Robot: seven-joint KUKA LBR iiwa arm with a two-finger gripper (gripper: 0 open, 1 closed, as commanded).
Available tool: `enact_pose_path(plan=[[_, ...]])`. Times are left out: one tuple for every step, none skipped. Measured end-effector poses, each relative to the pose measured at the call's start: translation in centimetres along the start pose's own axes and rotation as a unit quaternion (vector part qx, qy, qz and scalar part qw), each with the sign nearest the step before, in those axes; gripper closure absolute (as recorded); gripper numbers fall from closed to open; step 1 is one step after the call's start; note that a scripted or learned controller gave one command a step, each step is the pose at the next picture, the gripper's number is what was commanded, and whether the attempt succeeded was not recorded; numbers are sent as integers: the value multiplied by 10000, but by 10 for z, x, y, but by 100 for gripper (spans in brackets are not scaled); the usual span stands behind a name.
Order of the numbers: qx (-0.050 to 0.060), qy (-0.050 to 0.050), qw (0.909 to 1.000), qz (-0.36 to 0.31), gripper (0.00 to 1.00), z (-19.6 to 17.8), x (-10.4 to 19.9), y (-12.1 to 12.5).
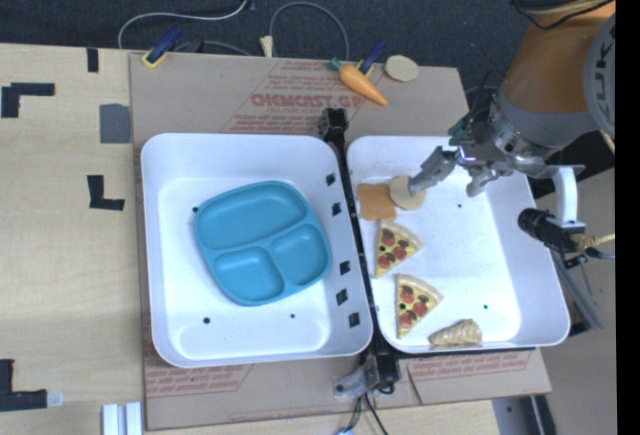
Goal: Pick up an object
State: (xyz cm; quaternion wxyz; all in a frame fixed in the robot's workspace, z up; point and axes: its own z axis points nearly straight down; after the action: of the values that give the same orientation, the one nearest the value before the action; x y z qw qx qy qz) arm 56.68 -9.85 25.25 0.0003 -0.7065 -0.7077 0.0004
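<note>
Camera view: pincer [452, 175] spread open, hovering beside round cracker [406, 192] in right bin [520, 263]; risks nudging cracker onto toast [375, 202], closing on nothing.

Right bin [520, 253]: toy food crowds its left side — brown square piece [375, 202], round beige disc [407, 192], two pizza slices [394, 248] [413, 303], pastry wedge [456, 332] near front wall. Centre and right floor open. Gripper [452, 173] over back-left corner. Left bin [165, 223]: blue divided plate [262, 241] fills the middle; margins free.
</note>
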Motion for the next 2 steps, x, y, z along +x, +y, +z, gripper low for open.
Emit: enact_pose_path(plan=[[-7, -6, 10000, -10, 0, 86, 5, 53], [-14, -14, 10000, -6, 0, 171, 4, 52]])
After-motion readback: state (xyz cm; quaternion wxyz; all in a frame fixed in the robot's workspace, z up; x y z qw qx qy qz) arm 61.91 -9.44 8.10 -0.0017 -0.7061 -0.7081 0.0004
